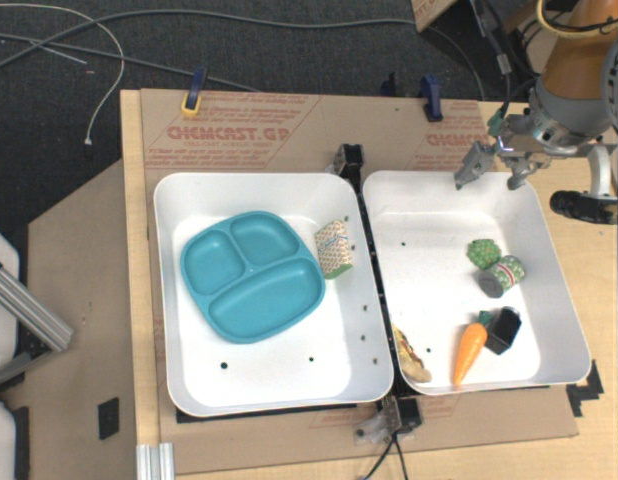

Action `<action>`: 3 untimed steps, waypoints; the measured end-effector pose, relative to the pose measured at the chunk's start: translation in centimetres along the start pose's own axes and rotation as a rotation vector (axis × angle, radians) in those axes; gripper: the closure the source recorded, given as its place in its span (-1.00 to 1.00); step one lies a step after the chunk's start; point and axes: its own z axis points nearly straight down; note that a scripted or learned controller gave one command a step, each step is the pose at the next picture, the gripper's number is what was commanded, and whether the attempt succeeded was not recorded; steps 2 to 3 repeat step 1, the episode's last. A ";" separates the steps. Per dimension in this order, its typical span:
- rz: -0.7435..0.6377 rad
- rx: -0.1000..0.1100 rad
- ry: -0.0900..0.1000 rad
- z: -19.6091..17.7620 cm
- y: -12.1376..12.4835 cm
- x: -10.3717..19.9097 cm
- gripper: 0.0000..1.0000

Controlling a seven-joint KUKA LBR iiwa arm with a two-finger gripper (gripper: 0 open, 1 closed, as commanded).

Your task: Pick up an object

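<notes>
Orange carrot (pixel 470 351) lying in the right bin (pixel 429 258), near its front edge, black block (pixel 503 329) touching it. Green and grey toys (pixel 494 266) just behind. Gripper (pixel 497 168) above that bin's far edge, fingers spread, nothing between them.

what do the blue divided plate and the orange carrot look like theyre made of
Blue divided plate: likely moulded plastic, with a smooth, even colour, rounded compartment ridges and a soft sheen. Orange carrot: probably a plastic or rubber toy, uniformly bright orange with a smooth surface; the view is too coarse to tell which.
</notes>
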 end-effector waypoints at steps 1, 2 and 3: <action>0.000 -0.002 0.000 -0.1 0.0 0.0 -1.00; 0.000 -0.002 0.000 -0.1 0.0 0.0 -1.00; 0.000 -0.002 0.000 -0.1 0.0 0.0 -1.00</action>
